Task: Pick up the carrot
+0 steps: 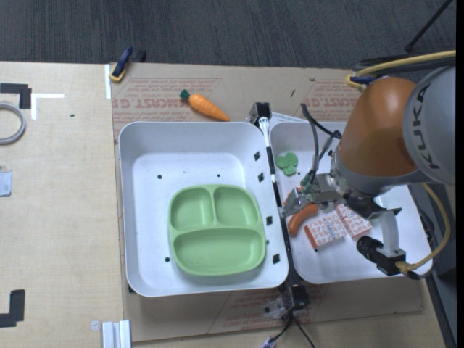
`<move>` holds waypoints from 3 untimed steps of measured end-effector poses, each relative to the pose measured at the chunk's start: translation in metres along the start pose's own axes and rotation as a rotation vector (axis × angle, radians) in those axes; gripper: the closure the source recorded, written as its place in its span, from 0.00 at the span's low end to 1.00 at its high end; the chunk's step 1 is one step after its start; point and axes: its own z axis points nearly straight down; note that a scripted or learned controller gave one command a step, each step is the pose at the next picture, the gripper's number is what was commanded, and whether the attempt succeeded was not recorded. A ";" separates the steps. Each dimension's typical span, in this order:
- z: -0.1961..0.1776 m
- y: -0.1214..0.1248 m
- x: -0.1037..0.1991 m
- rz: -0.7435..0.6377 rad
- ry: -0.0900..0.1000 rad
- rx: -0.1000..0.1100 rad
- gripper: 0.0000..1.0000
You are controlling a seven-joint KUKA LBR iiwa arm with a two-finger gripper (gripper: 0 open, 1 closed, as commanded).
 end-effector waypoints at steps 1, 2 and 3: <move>-0.154 0.064 -0.019 -0.399 -0.002 -0.002 0.00; -0.038 0.006 0.016 -0.439 -0.001 0.000 0.00; 0.000 0.050 0.032 -0.665 -0.002 -0.002 0.00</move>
